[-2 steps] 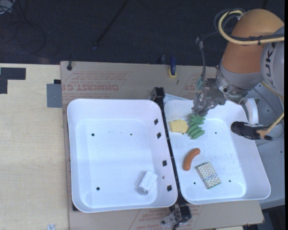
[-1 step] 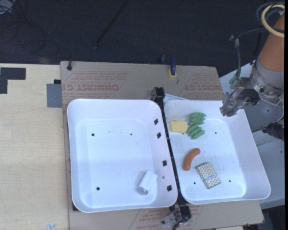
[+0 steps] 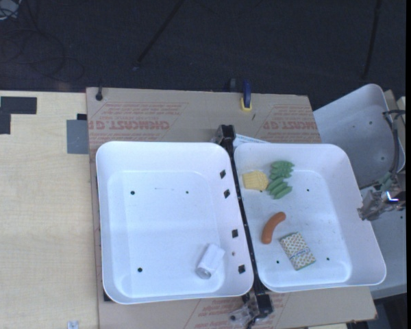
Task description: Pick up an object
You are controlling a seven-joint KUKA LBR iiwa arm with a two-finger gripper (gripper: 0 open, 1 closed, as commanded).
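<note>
The right bin (image 3: 359,252) holds a yellow block (image 3: 255,180), a green bean-like bunch (image 3: 281,178), an orange sausage (image 3: 274,227) and a patterned square packet (image 3: 296,249). A white cylinder (image 3: 209,260) lies on its side near the front right corner of the left bin (image 3: 116,218). My gripper (image 3: 378,203) sits small and dark at the far right, just outside the right bin's right rim and apart from every object. Nothing is seen in it.
Both bins rest on a brown cardboard sheet (image 3: 164,118) on a light wooden bench (image 3: 34,211). A black divider with clips (image 3: 234,204) runs between the bins. A grey metal plate (image 3: 359,125) stands at the back right, and a blue-and-yellow clamp (image 3: 246,96) at the cardboard's far edge.
</note>
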